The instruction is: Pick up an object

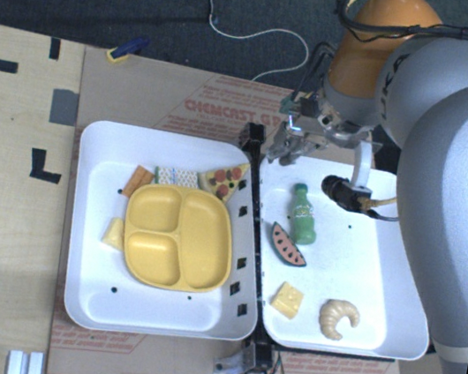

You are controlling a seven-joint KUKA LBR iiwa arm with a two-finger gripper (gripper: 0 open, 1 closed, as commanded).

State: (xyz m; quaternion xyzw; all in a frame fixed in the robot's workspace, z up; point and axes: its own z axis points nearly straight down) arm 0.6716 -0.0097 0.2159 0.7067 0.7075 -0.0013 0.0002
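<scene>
My gripper point(282, 148) hangs over the far end of the wall between the two bins, at the back left corner of the right bin point(379, 279). In that bin a green bottle point(303, 213) lies just in front of the gripper. A watermelon slice point(288, 244) lies beside the bottle, toward the front. A yellow cheese wedge point(287, 300) and a croissant point(338, 318) rest near the front wall. No object shows in the gripper.
The left bin point(92, 201) holds a yellow divided plate point(179, 236), a pizza slice point(224, 180), an orange stick point(138, 181) and a pale yellow piece point(114, 232). A black cable fitting point(345, 192) hangs from the wrist over the right bin's back.
</scene>
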